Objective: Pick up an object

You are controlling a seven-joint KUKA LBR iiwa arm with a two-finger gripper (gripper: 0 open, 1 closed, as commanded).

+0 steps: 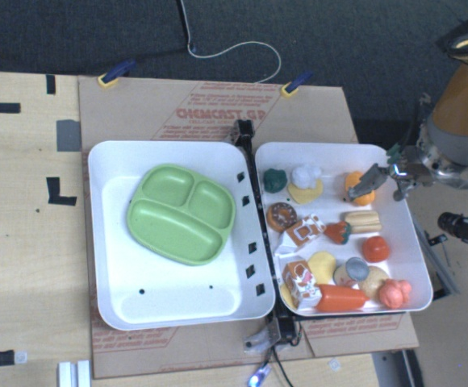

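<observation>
Over the right bin (395,309) — tool (369,184) touching an orange toy (354,185) (grip unclear).

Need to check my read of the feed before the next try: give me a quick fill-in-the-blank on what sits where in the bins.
1. The green divided plate lies in the ____ bin.
2. The toy foods fill the ____ bin.
3. The gripper sits next to an ____ coloured toy.
4. The plate has ____ compartments.

Missing words: left; right; orange; three
</observation>
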